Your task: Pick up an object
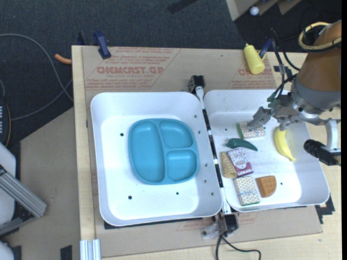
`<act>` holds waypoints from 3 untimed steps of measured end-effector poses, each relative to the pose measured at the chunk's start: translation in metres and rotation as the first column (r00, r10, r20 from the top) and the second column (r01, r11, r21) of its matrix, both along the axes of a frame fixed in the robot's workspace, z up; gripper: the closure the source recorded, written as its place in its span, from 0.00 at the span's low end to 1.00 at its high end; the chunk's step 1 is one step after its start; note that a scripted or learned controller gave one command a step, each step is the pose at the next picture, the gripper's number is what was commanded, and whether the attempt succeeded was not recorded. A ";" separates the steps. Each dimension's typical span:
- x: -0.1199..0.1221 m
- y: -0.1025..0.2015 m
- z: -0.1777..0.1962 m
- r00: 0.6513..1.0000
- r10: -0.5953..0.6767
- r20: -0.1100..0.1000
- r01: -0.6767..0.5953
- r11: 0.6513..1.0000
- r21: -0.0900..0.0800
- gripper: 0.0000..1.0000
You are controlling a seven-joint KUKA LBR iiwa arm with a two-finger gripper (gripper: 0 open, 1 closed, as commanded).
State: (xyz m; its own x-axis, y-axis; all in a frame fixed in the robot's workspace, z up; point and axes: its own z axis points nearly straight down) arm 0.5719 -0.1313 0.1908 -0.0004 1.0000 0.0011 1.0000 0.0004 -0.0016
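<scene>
The arm (320,75) comes in from the right and bends down over the right bin (320,191). The gripper (264,118) is low in that bin, near its top half. It sits right over a small speckled packet (252,130) and seems to touch the packet's top. I cannot tell how it is set, and nothing is seen held up in it.

All the other things are placed by the banana (283,143), which lies in the right bin, just right of the packet. It is yellow and lies on the bin floor, just under the arm's wrist. A green pepper (241,143) lies left of the banana, just below the packet. Lower and left of the banana is a small red box (239,162). A tan cone (228,166) touches that box on its left. Below the banana is a brown cracker (267,186), and a speckled card (246,191) lies just beside the cracker.

Far left of the banana, in the left bin (108,112), a blue plate (161,150) lies flat. A yellow clip (253,59) sits on the board above the banana.
</scene>
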 end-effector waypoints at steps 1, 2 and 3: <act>0.039 0.031 -0.094 1.000 0.001 0.006 -0.001 1.000 -0.001 0.00; 0.018 0.024 -0.100 1.000 0.001 0.020 -0.001 1.000 -0.005 0.00; 0.022 0.022 -0.101 1.000 0.000 0.011 0.000 1.000 -0.003 0.00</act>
